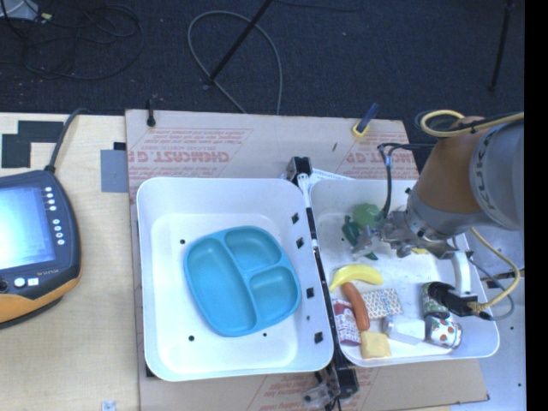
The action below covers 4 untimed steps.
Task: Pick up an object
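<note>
My gripper point(374, 240) reaches into the right bin point(479, 342) from the right, low over its back left part. It sits right at a green toy point(360, 223), touching or nearly touching it; the wrist hides part of the toy. In front of it lie a yellow banana point(357, 275), an orange-red sausage point(356, 305), a checkered packet point(382, 301), a yellow block point(374, 344), a flat white piece point(406, 330) and a small patterned cup point(442, 328).
The left bin point(163, 221) holds a blue divided plate point(241, 278). A black clip divider point(305, 247) runs between the bins. A handheld screen unit point(30, 242) lies on the bench at far left.
</note>
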Tool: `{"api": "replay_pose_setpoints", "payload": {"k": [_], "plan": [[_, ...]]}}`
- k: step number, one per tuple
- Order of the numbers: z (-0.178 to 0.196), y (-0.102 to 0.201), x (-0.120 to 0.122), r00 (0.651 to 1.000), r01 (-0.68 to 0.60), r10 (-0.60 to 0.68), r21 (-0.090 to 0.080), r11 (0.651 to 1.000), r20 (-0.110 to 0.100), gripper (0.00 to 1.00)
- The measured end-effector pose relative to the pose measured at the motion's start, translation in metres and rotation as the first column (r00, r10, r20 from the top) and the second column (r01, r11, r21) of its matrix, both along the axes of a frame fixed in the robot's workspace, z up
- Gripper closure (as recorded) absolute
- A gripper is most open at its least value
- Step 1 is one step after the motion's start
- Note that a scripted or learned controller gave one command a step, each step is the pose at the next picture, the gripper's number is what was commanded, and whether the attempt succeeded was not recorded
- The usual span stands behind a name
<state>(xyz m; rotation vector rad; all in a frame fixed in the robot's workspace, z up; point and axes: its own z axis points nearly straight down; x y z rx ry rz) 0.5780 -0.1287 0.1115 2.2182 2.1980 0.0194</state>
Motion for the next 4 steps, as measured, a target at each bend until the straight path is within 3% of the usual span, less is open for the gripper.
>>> {"api": "replay_pose_setpoints", "payload": {"k": [1,2,3,4], "plan": [[-0.025,0.040,0.029,1.000,-0.013,0.013,0.005,1.000,-0.025,0.00],[-0.026,0.031,0.062,0.999,-0.006,0.007,0.008,1.000,-0.048,0.00],[-0.024,0.012,-0.031,1.000,-0.005,0.005,0.006,1.000,-0.028,0.00],[-0.024,0.022,0.069,1.000,-0.013,0.013,0.004,1.000,-0.019,0.00]]}}
